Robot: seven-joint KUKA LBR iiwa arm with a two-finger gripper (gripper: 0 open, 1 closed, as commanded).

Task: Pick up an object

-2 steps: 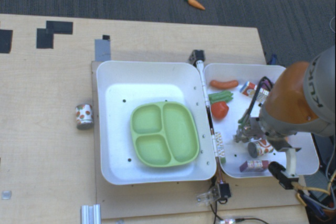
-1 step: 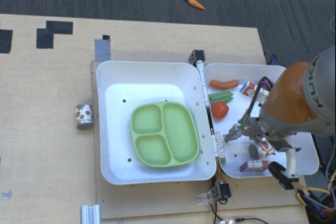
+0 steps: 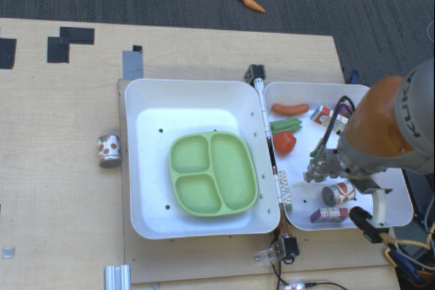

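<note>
From my seat I see a small can [image 3: 109, 149] on the desk [image 3: 61, 200], a green divided plate [image 3: 213, 174] in the left bin [image 3: 136, 146], then the pincer [image 3: 318, 172] low in the right bin [image 3: 401, 210] beside a red tomato [image 3: 285, 142]; its grip I cannot tell.

The grey arm [image 3: 387, 125] reaches in from the right — wrist seemingly angled down-left.
</note>
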